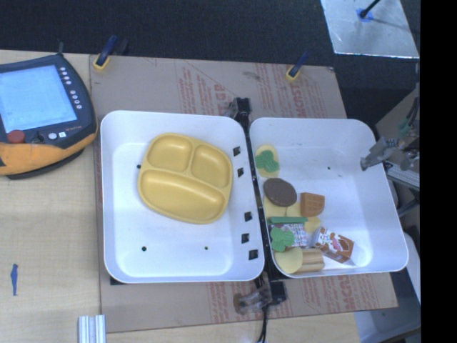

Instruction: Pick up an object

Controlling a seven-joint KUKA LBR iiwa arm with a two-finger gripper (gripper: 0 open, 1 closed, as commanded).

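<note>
Fingers (368, 161): at 3 o'clock of the view, above the right bin's (350, 138) 3 o'clock rim, tip aimed toward 9 o'clock; spread or pressed together, I cannot tell from this angle. Nothing seen between them.
Task thing: not chosen yet, my guess. All candidates lie in the right bin, well apart from me.
Clutter: piled along the bin's 9 o'clock wall down to 6 o'clock.
Green piece on yellow round (268, 161): top of the pile, near 10 o'clock.
Brown oval (280, 191): just below it, lying flat.
Orange-brown slab (312, 204): touching or just beside the oval, on its 3 o'clock side; cannot tell which.
Brown-and-white packet (335, 245): at 5 o'clock, outermost, so likely my easiest reach.
Left bin (118, 191): holds a yellow divided tray (187, 179), tilted a bit, probably the drop-off side.
Counter (43, 234): cardboard sheet (214, 84) under both bins, pinned by clamps (106, 52) at 12 o'clock so nothing slides.
Pendant (39, 113): at 9 o'clock, off the work area.
Stage: approach, nothing lifted.
Risk: items crowd the wall and overlap, so a grab may hit the wall or catch two.
</note>
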